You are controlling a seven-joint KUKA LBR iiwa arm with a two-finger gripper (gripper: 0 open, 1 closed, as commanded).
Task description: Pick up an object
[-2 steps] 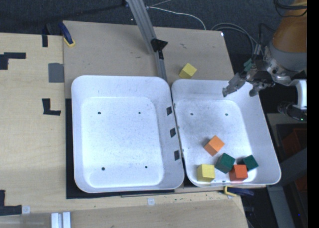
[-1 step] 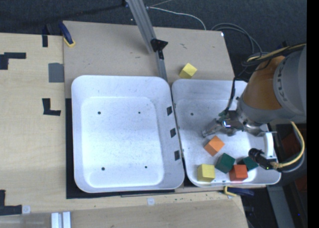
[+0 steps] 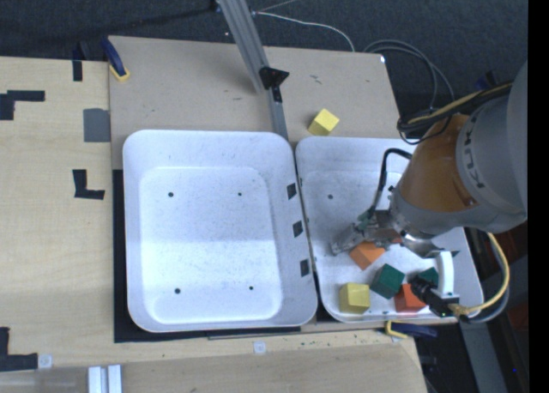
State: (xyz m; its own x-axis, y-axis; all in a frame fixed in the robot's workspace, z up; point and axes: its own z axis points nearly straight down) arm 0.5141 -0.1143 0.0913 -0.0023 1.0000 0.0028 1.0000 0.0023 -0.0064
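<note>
In the right bin [image 3: 339,172] lie an orange block [image 3: 367,255], a dark green block [image 3: 388,281], a yellow block [image 3: 354,298] and a red-orange block [image 3: 409,298] with a small dark green piece [image 3: 425,277] by it. My gripper [image 3: 364,233] reaches down from the right, low over the bin floor, right above the orange block's upper left edge. Its grey fingers [image 3: 347,240] point left and touch or nearly touch that block. No object shows between them.
The left bin [image 3: 206,228] adjoins the right one. A yellow cube [image 3: 324,122] lies on the bench behind the right bin. A grey metal bar [image 3: 249,35] slants down from the top toward the bins' junction. Cables run near the arm at the right.
</note>
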